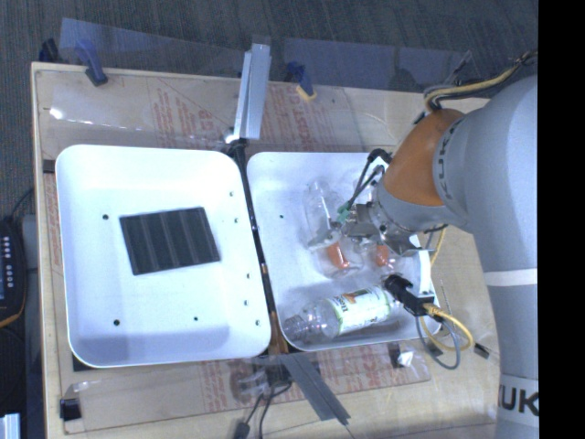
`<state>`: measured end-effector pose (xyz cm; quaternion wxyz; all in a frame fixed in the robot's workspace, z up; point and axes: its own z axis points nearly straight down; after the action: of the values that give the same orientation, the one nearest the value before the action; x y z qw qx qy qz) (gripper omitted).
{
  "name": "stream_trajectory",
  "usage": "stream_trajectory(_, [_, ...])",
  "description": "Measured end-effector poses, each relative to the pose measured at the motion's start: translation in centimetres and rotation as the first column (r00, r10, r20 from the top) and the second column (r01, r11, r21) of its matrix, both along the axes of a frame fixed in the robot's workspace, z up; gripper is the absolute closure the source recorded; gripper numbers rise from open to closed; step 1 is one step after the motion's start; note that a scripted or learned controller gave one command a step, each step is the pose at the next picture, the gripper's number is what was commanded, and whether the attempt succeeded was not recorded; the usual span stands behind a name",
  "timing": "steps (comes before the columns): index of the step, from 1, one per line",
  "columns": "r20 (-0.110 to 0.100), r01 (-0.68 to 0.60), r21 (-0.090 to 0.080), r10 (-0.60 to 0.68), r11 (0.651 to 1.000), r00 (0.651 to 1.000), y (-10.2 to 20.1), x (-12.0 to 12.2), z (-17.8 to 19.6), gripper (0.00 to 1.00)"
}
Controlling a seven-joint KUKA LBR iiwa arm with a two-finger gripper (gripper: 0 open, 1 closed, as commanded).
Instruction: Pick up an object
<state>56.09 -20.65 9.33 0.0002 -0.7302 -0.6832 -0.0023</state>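
Note:
In the right bin (274, 199), my gripper (359, 233) is low over the middle, below the arm's orange band (413, 172). Just under it lie two small orange pieces (336, 258), one on each side of the gripper's tip; whether either is touched I cannot tell. A crumpled clear plastic item (318, 204) sits to the gripper's left. Along the bin's front wall a clear plastic bottle (343, 314) with a green and white label lies on its side, apart from the gripper.
The left bin (82, 181) holds a dark ribbed rectangular pad (171, 240). A metal divider bar (250, 90) stands behind the gap between the bins. Cables (439, 323) trail by the right bin's front right corner.

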Motion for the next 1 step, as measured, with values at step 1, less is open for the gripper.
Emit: stream_trajectory(1, [-0.001, -0.018, -0.003, 0.018, 1.000, 1.000, 2.07, 1.79, -0.04, 1.00])
